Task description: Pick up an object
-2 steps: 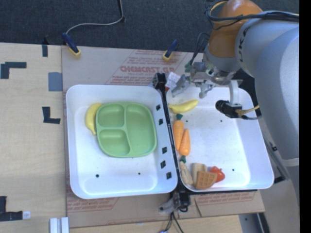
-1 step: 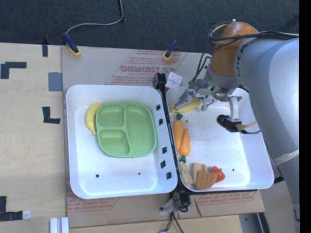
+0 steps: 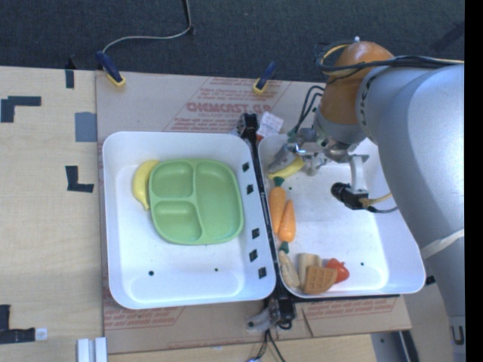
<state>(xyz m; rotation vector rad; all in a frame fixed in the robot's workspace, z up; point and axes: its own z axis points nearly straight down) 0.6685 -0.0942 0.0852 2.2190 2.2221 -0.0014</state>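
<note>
The grey arm [image 3: 423,149] is reaching in from the right, w/ gripper [image 3: 296,157] low over the right bin [image 3: 392,274], far-left corner. A yellow item [image 3: 287,170], maybe a banana, is lying at its tips; grip state I cannot tell. Carrots [image 3: 282,213] are lying just nearer, long axis running front-to-back.

view: one fixed overhead camera | angle: slanted down | covers: both bins [image 3: 121,225] | arm [image 3: 423,127] from right

Dark carpet [image 3: 226,13] behind wooden bench [image 3: 45,225]
</note>
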